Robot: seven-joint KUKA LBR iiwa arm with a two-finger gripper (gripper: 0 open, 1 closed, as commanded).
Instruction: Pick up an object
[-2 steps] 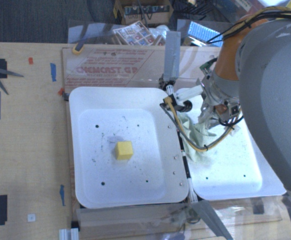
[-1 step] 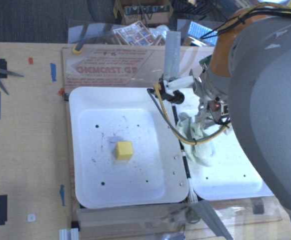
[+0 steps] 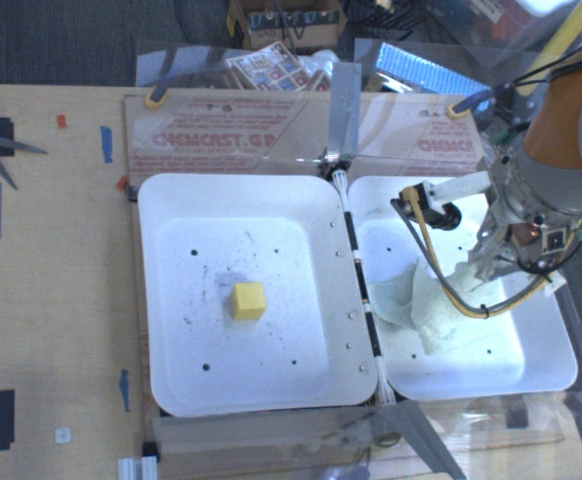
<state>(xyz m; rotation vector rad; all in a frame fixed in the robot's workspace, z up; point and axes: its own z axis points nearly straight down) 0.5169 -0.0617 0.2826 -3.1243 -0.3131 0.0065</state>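
At the far left we see the tan bench [image 3: 51, 298], with a small red mark [image 3: 61, 121] and a strip of blue tape [image 3: 106, 144] near its upper part, and another strip of blue tape [image 3: 124, 389] lower down, just beside the left bin [image 3: 171, 218].

The left bin is a shallow white tray with a few dark dots on its floor. In it lies 1 yellow block [image 3: 248, 301], a little below the middle of the floor, flat and well apart from every wall.

Behind the 2 bins a clear panel with red lettering [image 3: 221, 138] stands along their back edge, and a grey strip [image 3: 345, 108] runs down it to the seam where the bins meet.

The right bin [image 3: 541, 373] touches the left one along that seam. On its floor we see a pale, crumpled cloth-like thing [image 3: 416, 303], whitish green, spreading from the left part of the floor toward the middle.

The arm [image 3: 566, 128] comes in from the right, over the right half of the right bin, its orange band high on the right. A yellow cable [image 3: 441, 278] loops down from it across the pale thing. The gripper [image 3: 491, 258] hangs above the right bin, close over the right edge of the pale thing. We cannot tell how its fingers stand, or whether anything is between them. The yellow block is well apart from it, in the other bin.
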